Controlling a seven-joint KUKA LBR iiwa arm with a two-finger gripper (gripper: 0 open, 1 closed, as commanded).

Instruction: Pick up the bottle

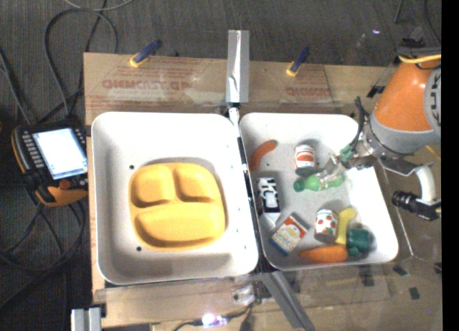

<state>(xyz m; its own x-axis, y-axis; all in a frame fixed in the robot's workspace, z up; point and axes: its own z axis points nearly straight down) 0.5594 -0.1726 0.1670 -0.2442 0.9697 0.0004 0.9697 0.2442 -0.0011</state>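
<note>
Jaws (pixel 338 168): state cannot be told
Green bottle (pixel 314 181): lying just beside jaws, toward the soup can (pixel 305 157)
Progress: bottle reached, judged not yet lifted; grasp and lift remain

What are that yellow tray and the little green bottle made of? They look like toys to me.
The tray, in the left bin, looks like moulded plastic: one even yellow, rounded compartments, a soft sheen. The bottle by the gripper also looks like plastic, smooth and glossy green with a pale cap, though it is too small to be sure.
</note>
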